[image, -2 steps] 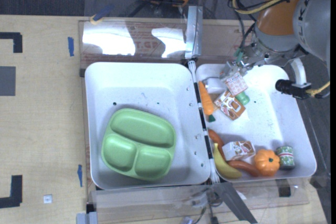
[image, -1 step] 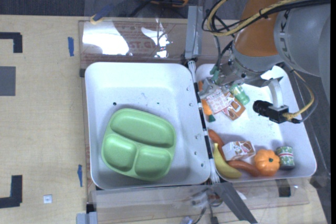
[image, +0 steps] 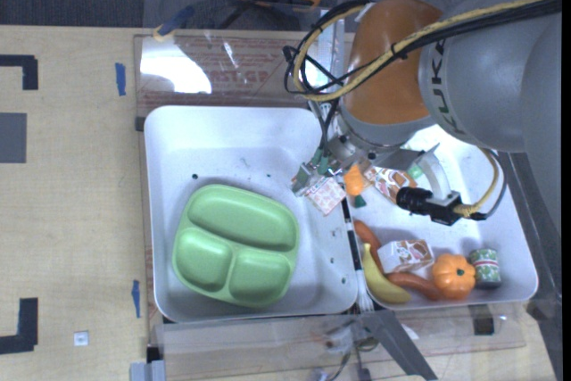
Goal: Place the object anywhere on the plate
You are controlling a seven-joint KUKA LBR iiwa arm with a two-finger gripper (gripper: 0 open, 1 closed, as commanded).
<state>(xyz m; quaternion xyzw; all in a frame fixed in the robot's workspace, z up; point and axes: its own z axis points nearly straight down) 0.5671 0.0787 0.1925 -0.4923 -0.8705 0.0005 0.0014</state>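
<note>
Above the wall between the bins, gripper (image: 332, 169) seems to carry a small printed packet (image: 323, 190) – grasp unclear – next: over the green divided plastic plate (image: 235, 244).

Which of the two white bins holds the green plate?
The left bin holds the green plate. The right bin holds a banana, an orange pumpkin and other small things instead.

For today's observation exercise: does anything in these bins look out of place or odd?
One thing: a small packet lies across the divider between the bins, half in each, just below the end effector. The green plate sits flat in the left bin.
</note>
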